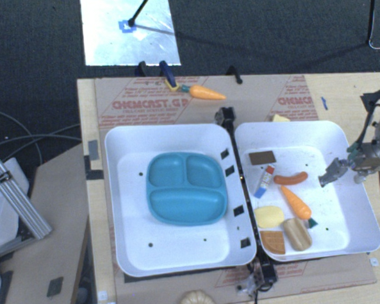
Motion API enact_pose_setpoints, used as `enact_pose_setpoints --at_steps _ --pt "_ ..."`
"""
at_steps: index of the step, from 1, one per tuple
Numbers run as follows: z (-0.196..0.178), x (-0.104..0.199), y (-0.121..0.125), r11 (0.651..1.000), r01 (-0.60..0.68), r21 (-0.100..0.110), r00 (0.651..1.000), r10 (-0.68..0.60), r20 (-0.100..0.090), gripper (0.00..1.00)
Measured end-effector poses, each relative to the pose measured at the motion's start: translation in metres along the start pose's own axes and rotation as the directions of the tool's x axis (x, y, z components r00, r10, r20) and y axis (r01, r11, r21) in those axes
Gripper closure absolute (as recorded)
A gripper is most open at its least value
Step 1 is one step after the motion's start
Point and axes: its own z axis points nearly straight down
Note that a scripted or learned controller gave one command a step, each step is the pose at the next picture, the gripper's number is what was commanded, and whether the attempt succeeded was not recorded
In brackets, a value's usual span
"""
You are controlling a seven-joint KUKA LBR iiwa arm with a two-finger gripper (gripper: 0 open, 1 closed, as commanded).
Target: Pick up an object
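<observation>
In the right bin [355,225] lie several toy foods: a brown bar [262,157], a small red, white and blue tube [264,181], a red sausage [290,178], an orange carrot [297,204], a yellow piece [269,216], a waffle square [272,241] and a tan bread roll [297,233]. My gripper [331,173] hangs over the right part of this bin, to the right of the sausage and the carrot and apart from both. Nothing shows in its grasp.
The left bin [135,248] holds a blue divided plate [186,187]. A second carrot [204,92] lies on the cardboard behind the bins, and a yellow bit [280,117] sits at the right bin's back rim. The arm enters from the right edge.
</observation>
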Motion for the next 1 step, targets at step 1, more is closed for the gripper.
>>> enact_pose_setpoints --at_steps 1 --pt "-0.0057 0.0003 0.0024 1.0 0.003 -0.012 1.0 -0.003 0.003 0.0"
